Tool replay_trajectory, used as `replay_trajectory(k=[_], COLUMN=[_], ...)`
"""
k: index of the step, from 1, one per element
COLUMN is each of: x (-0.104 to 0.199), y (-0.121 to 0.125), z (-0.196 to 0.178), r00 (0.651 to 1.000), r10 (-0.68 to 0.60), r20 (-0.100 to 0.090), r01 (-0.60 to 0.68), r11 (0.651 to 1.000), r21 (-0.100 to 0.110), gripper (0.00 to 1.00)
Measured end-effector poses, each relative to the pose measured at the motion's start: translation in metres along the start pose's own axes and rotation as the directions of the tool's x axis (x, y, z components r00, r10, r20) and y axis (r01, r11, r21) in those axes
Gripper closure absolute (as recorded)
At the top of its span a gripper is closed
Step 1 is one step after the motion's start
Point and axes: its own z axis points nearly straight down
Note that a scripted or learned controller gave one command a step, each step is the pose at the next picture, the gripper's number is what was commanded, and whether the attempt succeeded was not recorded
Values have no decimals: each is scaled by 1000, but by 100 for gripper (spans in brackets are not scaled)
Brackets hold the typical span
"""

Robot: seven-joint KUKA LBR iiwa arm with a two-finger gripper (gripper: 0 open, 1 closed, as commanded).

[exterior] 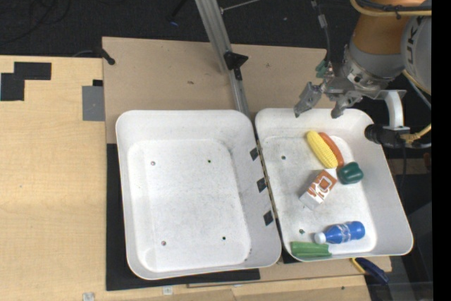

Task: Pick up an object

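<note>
**Corn cob and its neighbours in the right bin**

The corn cob (321, 148) lies in the right bin (394, 222), touching an orange sausage-shaped piece (333, 145) along its far side. Just beside them sit a dark green lump (349, 173) and a small white-and-orange carton (319, 188). Nearer the front rim lie a blue bottle (342, 232) and a flat green piece (310, 249). The tool (323, 103) hangs above the bin's far edge, fingers spread apart, gripping nothing. The left bin (187, 187) adjoins it. Both rest on a tan worktop (162, 74); a slanted metal rail (211, 25) rises behind, against dark floor with cables.
</note>
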Motion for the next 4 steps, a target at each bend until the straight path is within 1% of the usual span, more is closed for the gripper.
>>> replay_trajectory(k=[1, 2, 3, 4], x=[0, 0, 5, 6], y=[0, 4, -7, -6], z=[0, 63, 114, 160], r00=[1000, 1000, 1000, 1000], r10=[0, 3, 3, 4], r20=[0, 0, -1, 1], r01=[0, -3, -3, -4], r11=[1000, 1000, 1000, 1000], r21=[0, 5, 6, -1], gripper=[0, 0, 0, 0])
